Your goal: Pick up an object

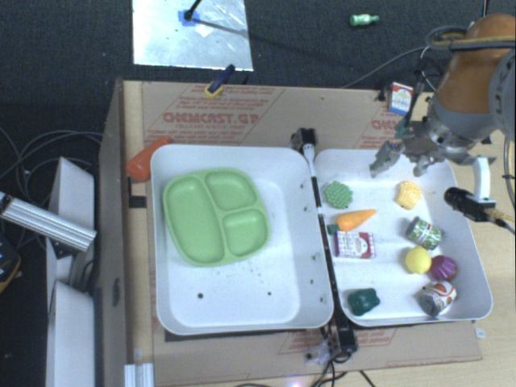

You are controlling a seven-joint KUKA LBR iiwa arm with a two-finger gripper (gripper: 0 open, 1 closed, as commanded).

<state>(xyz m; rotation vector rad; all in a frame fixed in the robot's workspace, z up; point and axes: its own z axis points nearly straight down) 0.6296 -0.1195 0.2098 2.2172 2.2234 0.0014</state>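
The gripper (403,158) hangs spread and empty over the right bin's (480,285) far end, near the corn (409,193) lying just below it, which looks light, hard and slick, best pinched across its short middle.

The left bin (185,297) contains a green divided tray (216,215). The right bin (476,285) contains a green round item (339,193), a carrot (355,218), a corn cob (409,193), a red-and-white packet (354,245), a lemon (418,260) and two cans. The gripper (405,160), fingers spread and holding nothing, is positioned above the right bin's far edge.
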